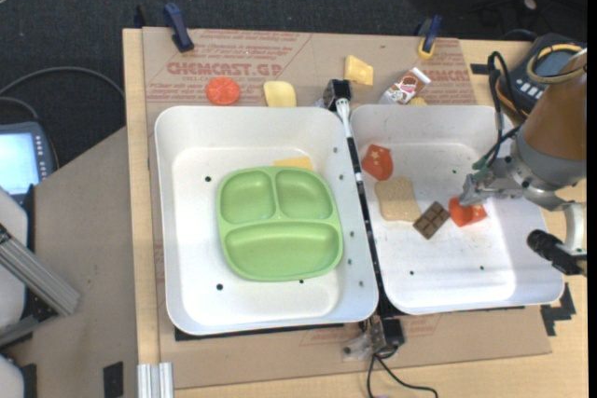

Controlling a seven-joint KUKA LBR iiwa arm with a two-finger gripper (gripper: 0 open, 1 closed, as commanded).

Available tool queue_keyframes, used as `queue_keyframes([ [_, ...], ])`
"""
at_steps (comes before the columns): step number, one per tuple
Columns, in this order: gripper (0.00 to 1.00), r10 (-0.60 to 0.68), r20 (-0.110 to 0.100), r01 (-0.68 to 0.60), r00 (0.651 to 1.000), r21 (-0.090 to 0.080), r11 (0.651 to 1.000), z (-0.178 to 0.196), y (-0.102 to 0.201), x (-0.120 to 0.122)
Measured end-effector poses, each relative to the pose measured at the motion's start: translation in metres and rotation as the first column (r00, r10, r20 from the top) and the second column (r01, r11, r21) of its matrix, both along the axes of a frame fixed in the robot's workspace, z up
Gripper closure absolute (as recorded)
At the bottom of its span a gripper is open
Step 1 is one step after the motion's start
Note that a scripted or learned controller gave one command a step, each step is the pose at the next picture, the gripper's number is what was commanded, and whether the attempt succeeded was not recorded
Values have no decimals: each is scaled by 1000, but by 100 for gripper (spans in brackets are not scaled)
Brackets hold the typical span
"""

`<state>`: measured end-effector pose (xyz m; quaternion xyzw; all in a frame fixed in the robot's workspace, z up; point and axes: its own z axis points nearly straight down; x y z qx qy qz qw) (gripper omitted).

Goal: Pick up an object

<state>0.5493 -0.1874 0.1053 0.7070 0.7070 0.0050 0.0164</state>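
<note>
My gripper reaches in from the right and is down in the right bin, right over a small red-orange piece. A brown chocolate-like bar lies just left of that piece. A tan cracker sits further left, with an orange-red wedge above it. The fingertips are hidden among the wrist parts, so contact with the red piece cannot be judged.
The left bin holds a green divided plate and a yellow piece behind it. On the cardboard behind the bins lie a red disc, two yellow items and a small packet. Clamps and cables sit along the edges.
</note>
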Motion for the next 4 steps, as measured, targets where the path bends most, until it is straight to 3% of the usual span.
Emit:
queue_keyframes([
  [1,0,-1,-3,1,1000,1,1000,-2,0,-1],
  [2,0,8,-18,-7,1000,30,1000,-12,-30,7],
  [3,100,8,-3,-8,1000,5,1000,0,-36,8],
  [4,0,10,-9,-10,1000,13,1000,-2,-33,8],
])
